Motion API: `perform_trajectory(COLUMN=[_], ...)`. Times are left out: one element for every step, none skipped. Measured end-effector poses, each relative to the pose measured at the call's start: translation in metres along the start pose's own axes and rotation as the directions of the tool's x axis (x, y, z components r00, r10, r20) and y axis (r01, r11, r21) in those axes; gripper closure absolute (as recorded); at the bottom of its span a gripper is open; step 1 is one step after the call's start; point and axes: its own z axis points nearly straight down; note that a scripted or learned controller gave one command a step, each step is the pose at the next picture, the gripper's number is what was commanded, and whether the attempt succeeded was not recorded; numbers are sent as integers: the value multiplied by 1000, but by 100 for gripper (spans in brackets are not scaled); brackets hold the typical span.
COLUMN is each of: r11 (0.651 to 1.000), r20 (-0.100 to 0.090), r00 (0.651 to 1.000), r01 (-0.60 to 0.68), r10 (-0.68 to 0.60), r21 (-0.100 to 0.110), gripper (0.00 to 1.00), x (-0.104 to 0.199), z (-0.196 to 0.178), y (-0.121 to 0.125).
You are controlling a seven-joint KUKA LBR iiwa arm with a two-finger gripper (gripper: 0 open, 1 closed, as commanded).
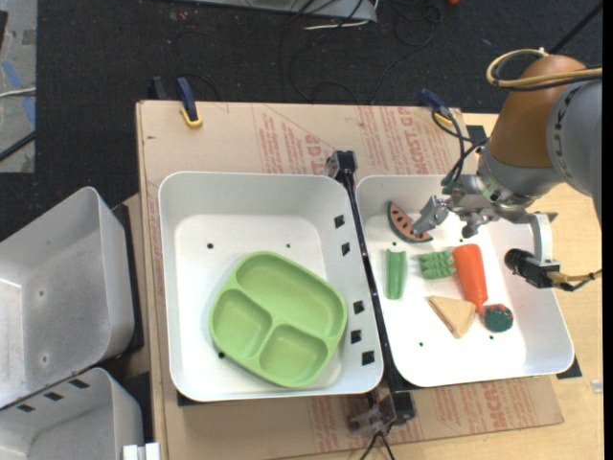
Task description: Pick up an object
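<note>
Claw (450, 212): hung over the right bin's (536, 353) back part; finger state could not be told; nothing seen held.
Watermelon slice (406, 224): red with green rind, just beside the claw, lying on the bin floor.
Carrot (470, 273): orange, lying lengthwise, mid-bin.
Left bin (182, 257): green divided plate (278, 317).

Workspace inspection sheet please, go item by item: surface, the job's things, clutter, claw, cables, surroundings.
Surface: cardboard-covered bench bearing two white bins, left bin and right bin, side by side.
Job's things: right bin holds a watermelon slice, green stick, green ridged piece, carrot, wedge and dark green ball.
Clutter: green divided plate in the left bin.
Claw: claw low over the right bin beside the watermelon slice; grip cannot be told.
Cables: black wires on the floor beyond the bench.
Surroundings: clamps at the bench's far edge; spare white tubs at left.
</note>
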Motion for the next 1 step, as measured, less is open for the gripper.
perform_trajectory(r11=[1000], r20=[0], r00=[1000], r01=[0], r10=[0], r21=[0], gripper=[0], x=[1], z=[54], y=[-1])
